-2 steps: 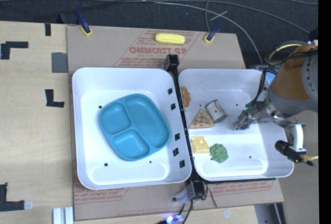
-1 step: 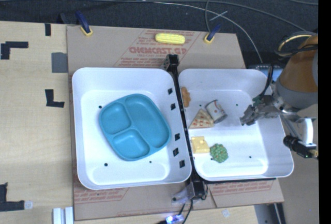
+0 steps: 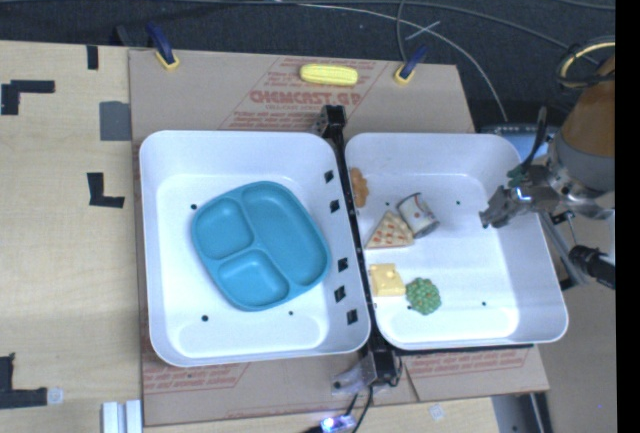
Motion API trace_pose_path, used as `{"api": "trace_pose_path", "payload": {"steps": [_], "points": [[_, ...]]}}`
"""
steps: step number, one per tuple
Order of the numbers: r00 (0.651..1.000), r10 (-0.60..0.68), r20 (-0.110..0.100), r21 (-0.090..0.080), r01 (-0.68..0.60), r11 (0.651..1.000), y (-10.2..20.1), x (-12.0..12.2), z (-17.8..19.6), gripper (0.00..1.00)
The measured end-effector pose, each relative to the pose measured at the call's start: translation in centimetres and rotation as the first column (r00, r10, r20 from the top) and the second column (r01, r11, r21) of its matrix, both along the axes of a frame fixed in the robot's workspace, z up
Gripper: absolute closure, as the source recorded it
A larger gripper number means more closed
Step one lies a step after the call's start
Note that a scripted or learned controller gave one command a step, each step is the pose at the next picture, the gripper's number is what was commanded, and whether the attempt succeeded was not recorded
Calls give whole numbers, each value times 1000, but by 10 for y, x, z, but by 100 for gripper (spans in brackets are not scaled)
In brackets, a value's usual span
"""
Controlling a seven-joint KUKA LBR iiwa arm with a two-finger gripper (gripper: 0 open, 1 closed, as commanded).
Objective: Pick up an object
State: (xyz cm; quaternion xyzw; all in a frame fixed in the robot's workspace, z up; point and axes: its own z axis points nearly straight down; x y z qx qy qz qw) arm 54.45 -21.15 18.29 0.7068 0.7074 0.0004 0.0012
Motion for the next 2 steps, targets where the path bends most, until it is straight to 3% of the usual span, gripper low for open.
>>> {"api": "trace_pose_path", "payload": {"steps": [1,2], "points": [[1000,1,1,0,-1,1000,0,1,44,100],[1000,5,-2,2,-5,1000,52,9,53,100]]}}
